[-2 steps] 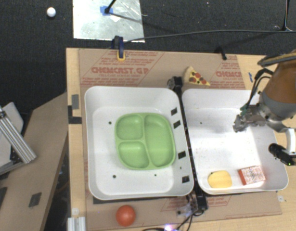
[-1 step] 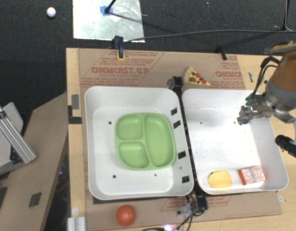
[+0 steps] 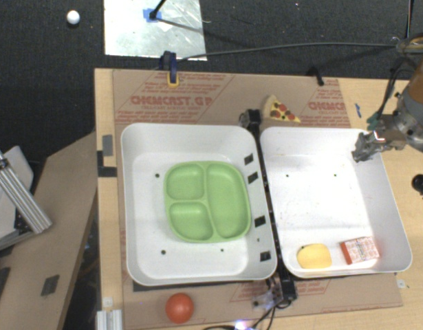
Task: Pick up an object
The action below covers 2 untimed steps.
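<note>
A yellow lemon-like object [image 3: 313,256] lies at the near edge of the right bin [image 3: 321,184]. Beside it to the right sits a small red and white box [image 3: 359,250]. My gripper [image 3: 363,147] hovers at the far right corner of that bin, well away from both objects. Nothing shows between its tips.
The left bin [image 3: 139,198] holds a green divided plate [image 3: 206,200]. A toy pizza slice [image 3: 280,110] lies on the board behind the bins. A red ball [image 3: 179,307] rests on the board in front of the left bin. A blue and yellow clamp [image 3: 170,68] stands at the board's back edge.
</note>
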{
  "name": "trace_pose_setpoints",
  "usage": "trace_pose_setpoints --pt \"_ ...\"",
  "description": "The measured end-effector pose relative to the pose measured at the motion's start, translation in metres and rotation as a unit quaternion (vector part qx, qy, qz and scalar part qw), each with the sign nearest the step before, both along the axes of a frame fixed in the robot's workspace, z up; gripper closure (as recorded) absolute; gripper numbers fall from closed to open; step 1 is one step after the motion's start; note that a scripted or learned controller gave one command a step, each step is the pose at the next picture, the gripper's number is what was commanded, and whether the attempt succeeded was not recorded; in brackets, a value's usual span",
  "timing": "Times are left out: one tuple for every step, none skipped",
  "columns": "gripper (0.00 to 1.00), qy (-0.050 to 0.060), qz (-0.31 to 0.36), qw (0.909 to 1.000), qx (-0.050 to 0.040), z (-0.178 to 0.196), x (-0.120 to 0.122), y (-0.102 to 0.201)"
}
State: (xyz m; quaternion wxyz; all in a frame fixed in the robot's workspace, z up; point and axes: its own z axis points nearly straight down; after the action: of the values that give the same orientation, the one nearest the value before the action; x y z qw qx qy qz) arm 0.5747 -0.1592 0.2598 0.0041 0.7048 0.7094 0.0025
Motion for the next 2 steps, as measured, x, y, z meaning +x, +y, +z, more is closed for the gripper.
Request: trace_pose_setpoints --pt "1.00 0.003 0.002 1.0000 0.0019 0.001 0.001 0.061" --pt "1.00 0.004 0.001 1.0000 0.0019 0.000 0.003 0.106"
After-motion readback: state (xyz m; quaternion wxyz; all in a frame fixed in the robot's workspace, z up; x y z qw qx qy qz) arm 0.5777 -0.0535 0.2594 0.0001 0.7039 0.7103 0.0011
